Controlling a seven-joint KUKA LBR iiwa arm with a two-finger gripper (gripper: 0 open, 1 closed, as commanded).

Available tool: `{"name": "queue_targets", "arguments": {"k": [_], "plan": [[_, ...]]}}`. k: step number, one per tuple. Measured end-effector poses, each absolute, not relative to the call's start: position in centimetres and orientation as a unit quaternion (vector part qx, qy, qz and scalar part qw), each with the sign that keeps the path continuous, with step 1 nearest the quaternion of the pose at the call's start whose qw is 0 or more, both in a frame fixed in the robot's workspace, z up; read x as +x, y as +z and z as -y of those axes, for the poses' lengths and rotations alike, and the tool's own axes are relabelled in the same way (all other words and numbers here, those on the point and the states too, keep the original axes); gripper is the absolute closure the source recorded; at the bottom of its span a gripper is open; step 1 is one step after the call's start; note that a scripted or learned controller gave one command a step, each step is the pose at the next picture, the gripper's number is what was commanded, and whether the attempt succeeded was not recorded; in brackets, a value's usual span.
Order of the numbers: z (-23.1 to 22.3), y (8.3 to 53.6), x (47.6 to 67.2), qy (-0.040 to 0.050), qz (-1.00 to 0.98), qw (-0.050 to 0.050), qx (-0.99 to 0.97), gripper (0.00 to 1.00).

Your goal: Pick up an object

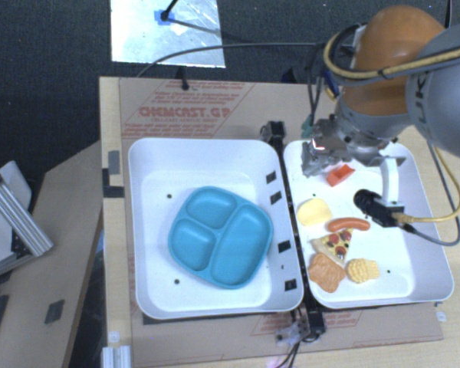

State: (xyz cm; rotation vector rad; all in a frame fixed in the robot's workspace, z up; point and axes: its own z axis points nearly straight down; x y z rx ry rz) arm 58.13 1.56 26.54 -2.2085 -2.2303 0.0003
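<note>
While the arm (414, 60) reaches in from your right, you see its orange band bulging over the far end of the right bin (425, 282) and its grey wrist bent steeply down toward the bin floor. At the bottom of that wrist sits the gripper (322, 159), low in the bin's far-left corner, close to the divider between the two bins. Whether it is open or closed you cannot tell from this angle; the metal head hides that. Just beside it, toward you and to the right, lies a small orange-red block (340, 175), close to the gripper's lower edge; you cannot tell if they touch.

Yellow cable (437, 219) loops off the arm and runs across the right side of the bin to a black plug-like part (372, 205), which hangs over the middle of the bin above the food pieces.

Nearer to you in the same bin you find a pale yellow cheese-like piece (313, 211), a sausage (348, 225) just right of it, a pizza slice (335, 244) below those, then a brown nugget-like piece (326, 272) and a yellow corn piece (362, 269) side by side at the near end. All of them lie apart from the gripper.

Left of the divider, the left bin (149, 205) holds a blue compartment tray (221, 236) lying flat and tilted askew.
</note>
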Motion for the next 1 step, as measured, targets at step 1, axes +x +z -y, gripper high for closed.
{"name": "queue_targets", "arguments": {"k": [1], "plan": [[-6.13, 23.65, 56.24, 0.0002, 0.71, 0.001, -0.704, 1.0]]}}
